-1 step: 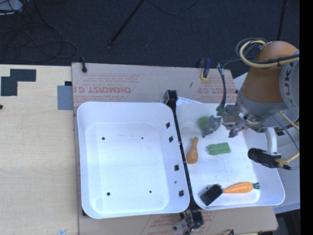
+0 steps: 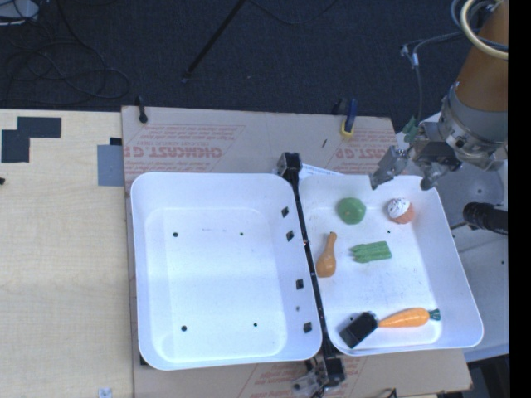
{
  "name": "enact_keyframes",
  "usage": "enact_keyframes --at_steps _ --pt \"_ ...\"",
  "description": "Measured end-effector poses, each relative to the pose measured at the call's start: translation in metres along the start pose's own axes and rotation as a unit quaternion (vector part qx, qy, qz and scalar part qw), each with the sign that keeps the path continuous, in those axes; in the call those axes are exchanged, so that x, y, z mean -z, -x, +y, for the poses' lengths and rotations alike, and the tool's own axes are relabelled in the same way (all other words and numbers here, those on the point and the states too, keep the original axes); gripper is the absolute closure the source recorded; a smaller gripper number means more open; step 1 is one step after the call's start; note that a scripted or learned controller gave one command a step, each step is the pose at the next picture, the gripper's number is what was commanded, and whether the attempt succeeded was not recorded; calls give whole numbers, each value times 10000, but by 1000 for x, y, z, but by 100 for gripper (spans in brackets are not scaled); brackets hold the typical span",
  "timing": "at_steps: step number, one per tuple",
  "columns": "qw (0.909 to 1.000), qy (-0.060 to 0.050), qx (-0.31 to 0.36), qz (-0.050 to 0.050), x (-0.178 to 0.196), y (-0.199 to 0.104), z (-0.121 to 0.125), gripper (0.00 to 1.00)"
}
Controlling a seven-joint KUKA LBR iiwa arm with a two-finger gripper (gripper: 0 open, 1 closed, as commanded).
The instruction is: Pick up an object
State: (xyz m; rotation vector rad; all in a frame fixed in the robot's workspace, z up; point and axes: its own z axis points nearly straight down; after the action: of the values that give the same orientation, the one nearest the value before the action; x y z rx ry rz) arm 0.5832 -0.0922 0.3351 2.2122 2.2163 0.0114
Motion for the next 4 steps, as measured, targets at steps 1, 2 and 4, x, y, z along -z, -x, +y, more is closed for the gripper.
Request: enact_keyframes --at_steps 1,2,4 --pt "10000 -81 1 8 1 0 -2 100" --pt "10000 13 16 12 151 -47 -23 100" --pt "10000 -82 12 10 200 -163 63 100"
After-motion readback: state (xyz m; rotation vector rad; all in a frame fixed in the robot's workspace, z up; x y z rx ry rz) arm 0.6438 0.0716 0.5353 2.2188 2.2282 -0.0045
